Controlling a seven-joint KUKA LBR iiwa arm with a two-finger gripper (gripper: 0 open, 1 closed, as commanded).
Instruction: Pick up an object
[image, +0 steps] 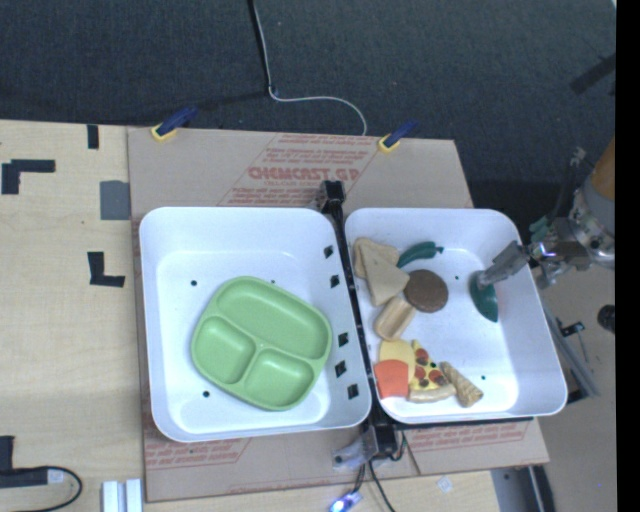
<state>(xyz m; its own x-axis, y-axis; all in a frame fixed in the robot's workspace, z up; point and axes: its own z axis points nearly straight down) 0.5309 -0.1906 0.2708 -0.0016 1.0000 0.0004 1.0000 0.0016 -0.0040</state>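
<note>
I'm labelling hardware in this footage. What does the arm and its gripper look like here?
At the view's right edge, the wrist is a grey metal cluster with an orange patch above it and a small teal-green accent. From it, the gripper juts out as a slim grey finger over the right bin.

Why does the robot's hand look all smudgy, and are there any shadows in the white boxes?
In the camera view the tool is blurred, softer than the crisp green plate; the whole picture is a bit grainy. Light is even, with no strong glare on the white bins; soft shadows sit under the plate and beside the pizza slice.
</note>
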